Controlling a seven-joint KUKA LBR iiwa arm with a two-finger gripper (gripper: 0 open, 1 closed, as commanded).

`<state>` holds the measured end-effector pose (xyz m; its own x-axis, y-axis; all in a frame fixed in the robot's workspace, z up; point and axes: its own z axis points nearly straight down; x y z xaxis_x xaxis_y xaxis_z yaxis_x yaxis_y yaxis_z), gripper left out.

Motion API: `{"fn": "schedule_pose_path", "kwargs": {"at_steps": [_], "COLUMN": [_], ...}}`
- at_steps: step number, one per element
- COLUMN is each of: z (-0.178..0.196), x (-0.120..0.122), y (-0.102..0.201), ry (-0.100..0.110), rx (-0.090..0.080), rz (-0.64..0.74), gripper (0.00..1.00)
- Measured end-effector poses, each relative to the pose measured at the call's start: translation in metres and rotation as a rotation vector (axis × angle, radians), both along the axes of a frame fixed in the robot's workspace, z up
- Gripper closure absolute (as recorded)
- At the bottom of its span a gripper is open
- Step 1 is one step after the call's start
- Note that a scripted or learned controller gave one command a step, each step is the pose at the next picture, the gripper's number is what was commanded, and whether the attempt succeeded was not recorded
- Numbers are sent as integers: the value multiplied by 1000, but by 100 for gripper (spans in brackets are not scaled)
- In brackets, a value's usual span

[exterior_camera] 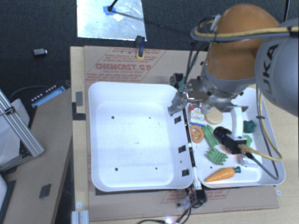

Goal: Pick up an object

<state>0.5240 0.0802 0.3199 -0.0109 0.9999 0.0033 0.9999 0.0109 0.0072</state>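
My gripper hangs over the ridge between the two bins, at the right bin's far left corner, with the bulky arm above it covering much of that bin. Nothing shows between its tips. In the right bin lie an orange carrot at the front, a green leafy toy, a brown pretzel, a tan round disc, a small red and blue packet and a teal piece near the right wall. The packet and pretzel lie closest to the gripper.
The left bin sits beside the right one, on a cardboard sheet. A blue and yellow clamp stands at the cardboard's far edge. A shiny metal plate lies beyond, and a metal frame stands at the left.
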Motion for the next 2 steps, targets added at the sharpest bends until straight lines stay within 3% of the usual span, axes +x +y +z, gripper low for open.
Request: {"fn": "schedule_pose_path", "kwargs": {"at_steps": [1,2], "z": [-134,-185], "x": [-9,-41], "y": [33,92], "ry": [20,15], "rx": [-4,-2], "rz": [-4,-1], "gripper": [0,0]}}
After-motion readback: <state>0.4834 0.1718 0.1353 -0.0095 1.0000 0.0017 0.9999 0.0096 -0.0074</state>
